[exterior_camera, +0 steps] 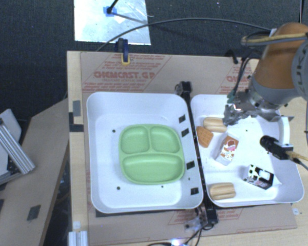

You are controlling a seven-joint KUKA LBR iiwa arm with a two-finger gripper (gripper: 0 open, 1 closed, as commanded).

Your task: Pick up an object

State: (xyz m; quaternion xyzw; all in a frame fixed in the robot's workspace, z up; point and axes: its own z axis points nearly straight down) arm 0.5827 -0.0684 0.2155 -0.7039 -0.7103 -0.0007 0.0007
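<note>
In the right-hand bin (290, 188), at the right of the frame, the gripper (231, 115) hangs just above and beside a tan bread-roll-shaped object (214, 123) lying near the bin's upper left corner; whether the jaws are released or clenched cannot be told from this angle, and nothing is seen between them. Also in this bin are an orange-brown wedge (205, 136) just below the roll, a small printed carton (227, 150) near the centre, a black-and-white patterned box (258, 176) toward the lower right, and a second tan roll (222, 190) at the lower left. The left-hand bin (100, 152) holds a green divided tray (151, 154). The roll nearest the gripper is the likely target. It appears to be a light toy food item, rounded and probably smooth, so it may slip or roll; a grasp across its short width at mid-length seems safest.
</note>
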